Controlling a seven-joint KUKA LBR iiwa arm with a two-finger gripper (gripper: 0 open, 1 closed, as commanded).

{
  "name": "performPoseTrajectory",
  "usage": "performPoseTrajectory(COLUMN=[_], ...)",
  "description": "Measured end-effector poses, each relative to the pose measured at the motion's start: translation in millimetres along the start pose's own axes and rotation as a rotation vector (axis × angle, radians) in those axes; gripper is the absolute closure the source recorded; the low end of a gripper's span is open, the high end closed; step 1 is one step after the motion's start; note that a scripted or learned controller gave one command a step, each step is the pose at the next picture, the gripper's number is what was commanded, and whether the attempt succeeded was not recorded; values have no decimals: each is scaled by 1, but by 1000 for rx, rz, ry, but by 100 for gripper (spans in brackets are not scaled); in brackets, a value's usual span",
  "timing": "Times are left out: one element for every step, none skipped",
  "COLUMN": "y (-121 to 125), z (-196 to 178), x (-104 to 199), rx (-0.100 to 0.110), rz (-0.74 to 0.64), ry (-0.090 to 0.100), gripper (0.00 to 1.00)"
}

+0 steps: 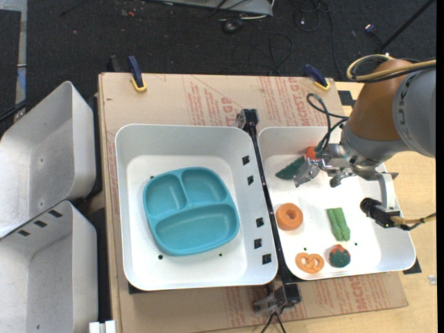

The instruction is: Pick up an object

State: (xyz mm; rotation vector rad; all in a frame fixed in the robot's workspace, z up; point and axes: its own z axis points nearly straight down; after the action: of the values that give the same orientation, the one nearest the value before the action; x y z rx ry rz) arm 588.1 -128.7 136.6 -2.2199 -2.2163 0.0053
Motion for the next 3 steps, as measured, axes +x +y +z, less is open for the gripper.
performPoseTrajectory(y=[0, 1, -5], z=[47, 34, -27], x=[1, 0, -4], rx=[-2, -6, -11], rz=[0, 1, 1], ry=[-1, -1, -3], gripper=[0, 100, 100])
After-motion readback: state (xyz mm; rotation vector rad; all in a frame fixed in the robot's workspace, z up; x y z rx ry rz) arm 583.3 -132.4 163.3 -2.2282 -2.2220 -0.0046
